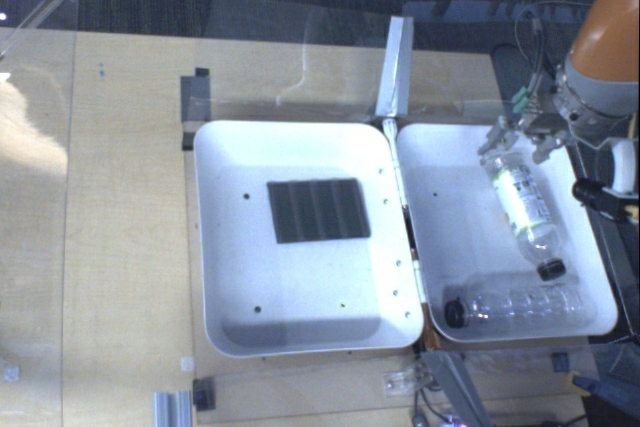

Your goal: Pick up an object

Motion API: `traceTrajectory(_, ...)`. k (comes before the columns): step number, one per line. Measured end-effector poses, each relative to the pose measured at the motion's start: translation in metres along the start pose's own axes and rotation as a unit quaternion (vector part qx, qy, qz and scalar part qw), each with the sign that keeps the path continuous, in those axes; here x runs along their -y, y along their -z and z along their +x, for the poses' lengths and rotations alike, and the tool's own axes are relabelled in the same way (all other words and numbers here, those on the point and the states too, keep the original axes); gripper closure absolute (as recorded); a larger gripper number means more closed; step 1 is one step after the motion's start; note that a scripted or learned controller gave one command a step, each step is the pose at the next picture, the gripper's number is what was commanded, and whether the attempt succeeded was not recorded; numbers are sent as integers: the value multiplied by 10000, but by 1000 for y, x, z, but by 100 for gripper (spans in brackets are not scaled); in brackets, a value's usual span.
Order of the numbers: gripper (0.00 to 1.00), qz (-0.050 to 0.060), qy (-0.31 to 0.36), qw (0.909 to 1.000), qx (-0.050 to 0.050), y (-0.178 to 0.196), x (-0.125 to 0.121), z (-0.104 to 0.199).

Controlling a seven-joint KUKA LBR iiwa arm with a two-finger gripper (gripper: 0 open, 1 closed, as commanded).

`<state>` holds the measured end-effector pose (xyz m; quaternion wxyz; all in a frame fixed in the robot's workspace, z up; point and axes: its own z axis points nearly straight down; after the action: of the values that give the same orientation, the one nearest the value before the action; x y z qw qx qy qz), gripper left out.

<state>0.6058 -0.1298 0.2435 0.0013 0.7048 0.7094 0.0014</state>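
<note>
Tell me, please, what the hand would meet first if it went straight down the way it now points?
Most likely the labelled bottle in the right bin: the hand sits at its upper end, though their height gap is unclear.

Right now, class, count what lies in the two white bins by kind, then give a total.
Clear plastic bottles: 2, the labelled one and the one lying along the right bin's front wall
Dark ribbed mats: 1, left bin
Total: 3
</note>
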Motion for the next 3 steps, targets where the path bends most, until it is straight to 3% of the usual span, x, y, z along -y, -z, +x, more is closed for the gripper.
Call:
traceTrajectory(1,0,2,506,9987,7,-50,-9,-67)
traceTrajectory(2,0,-22,954,9954,11,-156,-27,-67)
traceTrajectory(3,0,-26,1718,9851,9,-155,3,-67)
